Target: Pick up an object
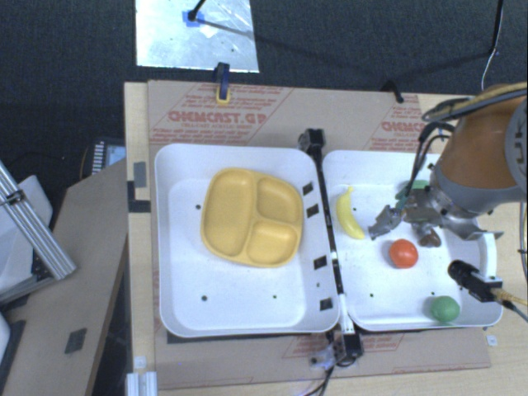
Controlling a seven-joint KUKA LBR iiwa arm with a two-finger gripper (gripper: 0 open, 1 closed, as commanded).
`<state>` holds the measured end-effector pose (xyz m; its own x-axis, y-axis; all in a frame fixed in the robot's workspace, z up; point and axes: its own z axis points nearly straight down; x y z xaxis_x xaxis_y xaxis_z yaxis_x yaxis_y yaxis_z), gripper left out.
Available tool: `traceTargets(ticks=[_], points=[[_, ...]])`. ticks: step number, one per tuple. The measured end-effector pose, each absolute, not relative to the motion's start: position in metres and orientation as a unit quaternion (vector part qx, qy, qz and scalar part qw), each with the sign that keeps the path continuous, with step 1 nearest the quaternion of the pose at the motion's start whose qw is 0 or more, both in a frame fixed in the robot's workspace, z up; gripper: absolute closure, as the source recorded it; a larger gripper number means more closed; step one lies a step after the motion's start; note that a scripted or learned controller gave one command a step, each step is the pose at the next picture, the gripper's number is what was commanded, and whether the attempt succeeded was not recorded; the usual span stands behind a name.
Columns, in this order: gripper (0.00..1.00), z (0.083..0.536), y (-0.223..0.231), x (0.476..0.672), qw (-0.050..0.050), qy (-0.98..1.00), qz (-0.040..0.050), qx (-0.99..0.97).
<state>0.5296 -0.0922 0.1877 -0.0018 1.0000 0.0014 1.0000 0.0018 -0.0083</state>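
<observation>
In the right bin (371, 304) a red-orange ball (403, 254) lies near the middle. A yellow banana (350, 214) rests by the bin's left wall, and a green ball (445, 308) sits in the front right corner. My gripper (406, 230) hangs just behind and above the red-orange ball, open, with one grey finger (383, 222) to the ball's left and the other (429, 238) to its right. Nothing sits between the fingers. A green item (413, 189) is partly hidden behind the wrist.
The left bin (181, 304) holds a yellow divided plate (252, 217). A black divider (323, 221) with clips runs between the bins. The arm's orange band (487, 143) covers the right bin's far right corner. A black fitting (469, 280) juts out near the green ball.
</observation>
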Motion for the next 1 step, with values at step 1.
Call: traceTargets(ticks=[1], points=[[0.0,0.192,-0.0923,0.532,0.0,-0.708,-0.0005,-0.706]])
